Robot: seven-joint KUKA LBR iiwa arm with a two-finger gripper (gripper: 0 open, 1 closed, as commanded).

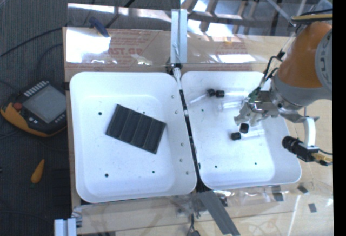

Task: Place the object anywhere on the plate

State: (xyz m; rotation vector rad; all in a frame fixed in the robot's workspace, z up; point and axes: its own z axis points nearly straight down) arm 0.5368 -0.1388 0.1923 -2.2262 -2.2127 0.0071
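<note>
End effector (pixel 247 119), grip state unclear, hangs over clear tube (pixel 241 131) in right bin (pixel 281 172); needs centring first, black plate (pixel 135 128) waits left.

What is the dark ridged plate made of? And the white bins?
The plate looks like dark, matte plastic or rubber: it has moulded ridges and shows no glare. The bins look like smooth white plastic, with rounded, formed corners and a soft sheen. I cannot be sure of either from looks alone.
</note>
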